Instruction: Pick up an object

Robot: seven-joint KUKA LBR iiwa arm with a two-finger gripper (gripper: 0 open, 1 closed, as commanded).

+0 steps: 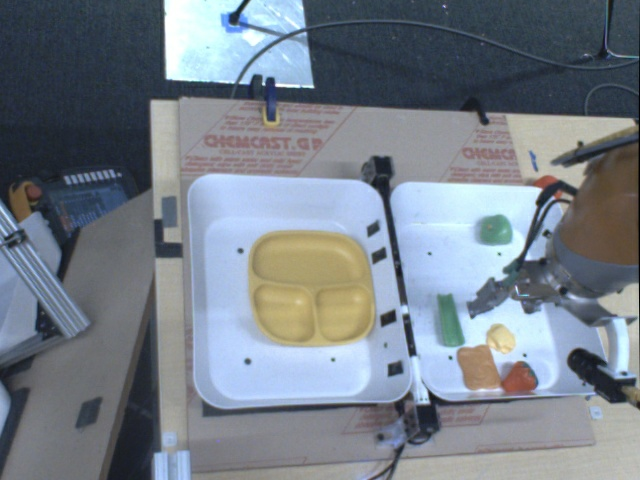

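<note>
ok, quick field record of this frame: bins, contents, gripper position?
left bin: shallow white bin, holds a yellow three-compartment plastic tray
right bin: shallow white bin, holds five small items
items: green rounded lump, far side; green flat stick; pale yellow lump; orange flat slab; red lump
gripper: over the right bin, between the stick and the yellow lump
held: nothing visibly grasped

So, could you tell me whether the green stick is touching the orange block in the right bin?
Apart. The camera view shows bare white bin floor between the green stick and the orange block.
</note>
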